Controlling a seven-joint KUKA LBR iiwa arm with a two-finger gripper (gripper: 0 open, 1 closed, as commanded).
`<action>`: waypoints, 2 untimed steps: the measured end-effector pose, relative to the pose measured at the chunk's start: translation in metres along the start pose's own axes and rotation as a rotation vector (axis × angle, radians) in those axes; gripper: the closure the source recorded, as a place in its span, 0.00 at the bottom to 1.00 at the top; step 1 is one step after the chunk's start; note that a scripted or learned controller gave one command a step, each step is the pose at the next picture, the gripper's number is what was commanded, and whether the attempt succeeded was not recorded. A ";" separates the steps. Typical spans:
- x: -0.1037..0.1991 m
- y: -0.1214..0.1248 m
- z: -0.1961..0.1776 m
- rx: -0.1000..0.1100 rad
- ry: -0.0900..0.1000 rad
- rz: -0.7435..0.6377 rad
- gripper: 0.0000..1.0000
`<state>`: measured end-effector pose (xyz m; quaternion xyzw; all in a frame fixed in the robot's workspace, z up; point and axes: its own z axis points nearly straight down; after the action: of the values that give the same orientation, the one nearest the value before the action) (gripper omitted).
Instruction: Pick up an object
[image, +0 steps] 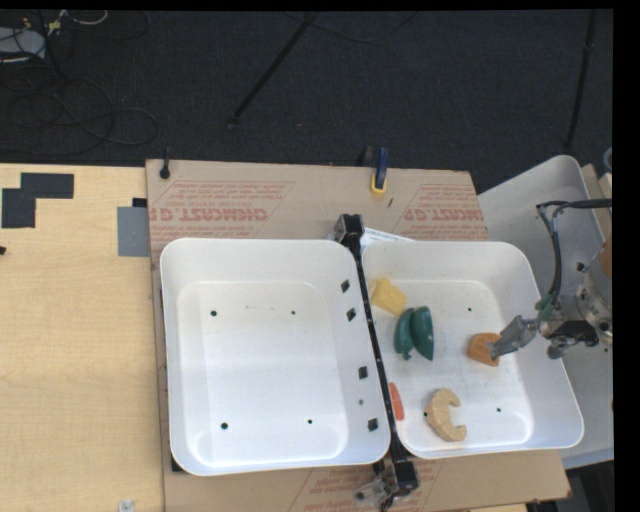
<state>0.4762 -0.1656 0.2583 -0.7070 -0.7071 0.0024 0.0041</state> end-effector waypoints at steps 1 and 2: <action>0.018 0.073 0.157 0.003 0.000 -0.001 0.00; 0.067 0.139 0.170 -0.014 -0.010 -0.003 0.00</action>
<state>0.6137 -0.0985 0.0870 -0.7061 -0.7081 0.0010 -0.0044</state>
